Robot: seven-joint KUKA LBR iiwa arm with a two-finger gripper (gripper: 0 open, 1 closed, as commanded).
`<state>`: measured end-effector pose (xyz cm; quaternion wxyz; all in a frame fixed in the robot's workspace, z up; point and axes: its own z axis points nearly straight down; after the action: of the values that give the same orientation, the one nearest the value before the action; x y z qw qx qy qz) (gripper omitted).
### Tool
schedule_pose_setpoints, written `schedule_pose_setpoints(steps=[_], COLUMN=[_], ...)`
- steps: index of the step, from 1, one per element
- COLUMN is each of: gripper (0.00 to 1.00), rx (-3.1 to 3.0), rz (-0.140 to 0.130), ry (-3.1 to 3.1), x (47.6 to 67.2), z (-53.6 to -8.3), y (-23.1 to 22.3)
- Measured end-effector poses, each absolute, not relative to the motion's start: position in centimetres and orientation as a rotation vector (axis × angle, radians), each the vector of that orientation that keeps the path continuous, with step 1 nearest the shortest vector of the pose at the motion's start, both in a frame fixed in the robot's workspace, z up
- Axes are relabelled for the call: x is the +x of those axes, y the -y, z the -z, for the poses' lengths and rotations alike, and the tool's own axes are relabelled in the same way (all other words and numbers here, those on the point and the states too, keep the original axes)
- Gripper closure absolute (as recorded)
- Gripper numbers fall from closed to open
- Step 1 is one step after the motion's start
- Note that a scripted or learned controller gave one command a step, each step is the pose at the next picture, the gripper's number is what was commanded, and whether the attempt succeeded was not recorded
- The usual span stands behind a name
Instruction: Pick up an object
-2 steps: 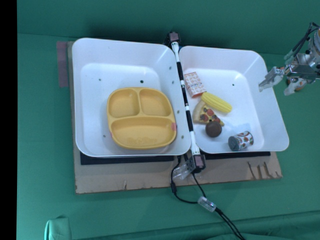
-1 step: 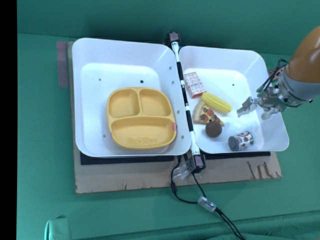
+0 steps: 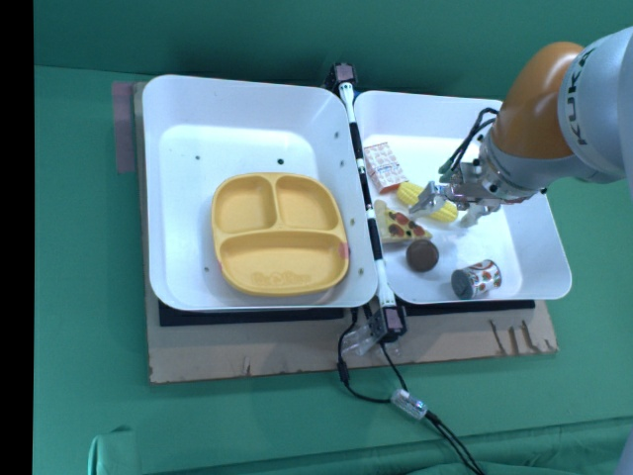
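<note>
Gripper (image 3: pixel 447 202) fingers spread above corn (image 3: pixel 423 200) in right bin (image 3: pixel 542 255) on green-draped bench (image 3: pixel 79 216).

"KUKA" lettering on grey arm (image 3: pixel 598 87) near right edge, partly cut off. Print on red-white packet (image 3: pixel 383 165) and small can (image 3: pixel 479 278) unreadable.

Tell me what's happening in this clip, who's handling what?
The grey arm reaches into the right bin, with its gripper right over the corn cob. Nothing is visibly lifted. Nearby lie a pizza slice, a brown round piece, a small can and a red-and-white packet. The left bin holds a yellow divided plate.
</note>
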<state>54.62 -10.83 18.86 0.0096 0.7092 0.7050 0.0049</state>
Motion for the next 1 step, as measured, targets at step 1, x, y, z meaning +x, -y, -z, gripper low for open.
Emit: schedule_pose_setpoints(steps=[1], gripper=[1.00], rx=[2.212], rz=[-0.025], ry=[-2.182], x=[54.88], z=[-20.42], y=[11.20])
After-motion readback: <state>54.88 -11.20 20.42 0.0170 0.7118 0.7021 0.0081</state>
